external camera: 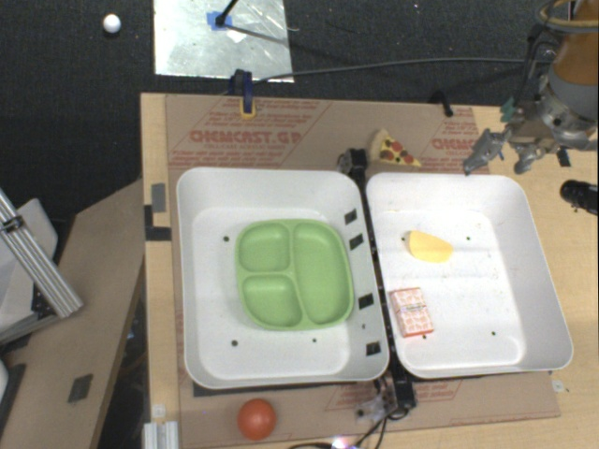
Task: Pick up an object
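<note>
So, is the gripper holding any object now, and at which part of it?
Nothing is held. The gripper hangs open above the right bin's far rim, apart from the yellow piece and the small red box.

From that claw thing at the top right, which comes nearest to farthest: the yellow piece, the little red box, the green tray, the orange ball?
1. Yellow piece, right bin, upper middle.
2. Red box, right bin, lower left.
3. Green tray, left bin.
4. Orange ball, below the left bin.

Measured from the end effector.
</note>
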`<state>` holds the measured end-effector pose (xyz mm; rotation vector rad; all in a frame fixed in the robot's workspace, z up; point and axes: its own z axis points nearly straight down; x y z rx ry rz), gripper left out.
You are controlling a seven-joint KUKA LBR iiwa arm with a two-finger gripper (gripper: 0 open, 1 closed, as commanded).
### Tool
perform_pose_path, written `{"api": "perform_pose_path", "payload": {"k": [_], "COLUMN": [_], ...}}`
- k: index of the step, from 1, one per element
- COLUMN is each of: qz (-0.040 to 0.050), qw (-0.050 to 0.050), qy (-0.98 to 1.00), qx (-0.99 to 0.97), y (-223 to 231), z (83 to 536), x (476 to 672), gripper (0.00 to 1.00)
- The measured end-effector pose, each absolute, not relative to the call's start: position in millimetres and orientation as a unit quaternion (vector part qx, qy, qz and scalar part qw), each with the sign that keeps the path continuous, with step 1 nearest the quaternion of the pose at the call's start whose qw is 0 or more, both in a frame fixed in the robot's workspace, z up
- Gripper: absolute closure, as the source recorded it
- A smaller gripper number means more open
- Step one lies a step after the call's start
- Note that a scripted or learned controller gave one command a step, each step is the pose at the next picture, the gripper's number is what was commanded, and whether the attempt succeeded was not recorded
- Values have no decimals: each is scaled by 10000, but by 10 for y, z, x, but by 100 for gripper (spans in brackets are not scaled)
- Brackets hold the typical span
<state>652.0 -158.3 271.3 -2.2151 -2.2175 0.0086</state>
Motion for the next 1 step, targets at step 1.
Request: {"api": "perform_pose_path", "payload": {"k": [1], "qz": [-4], "qw": [-9], "qy": [-7083], "qx": [-7059], "y": [-1578], "z": [2784], "x": [6539], "gripper": [0]}}
